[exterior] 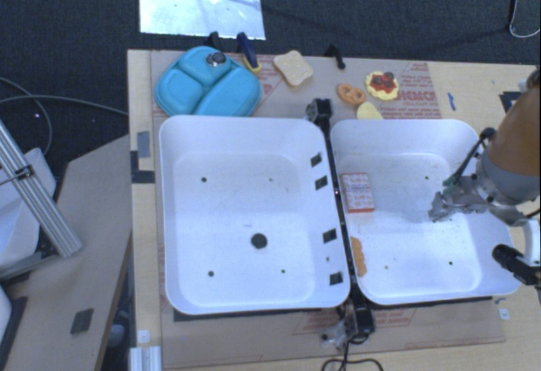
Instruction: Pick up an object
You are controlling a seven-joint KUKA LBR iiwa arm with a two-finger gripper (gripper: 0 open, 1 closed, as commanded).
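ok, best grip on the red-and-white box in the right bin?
The box lies flat near the bin's left wall, clear on its other sides. Probably come straight down and pinch its long edges; the hand sits to its right.

The arm (517, 160) reaches in from the right edge of the camera view, its grey body carrying an orange band above the wrist; the wrist angles down and toward the left; the end effector (441, 207) sits at its tip, low and pointing leftward, a small grey cluster too blurred to read in detail; a dark cable runs along the wrist's upper side.
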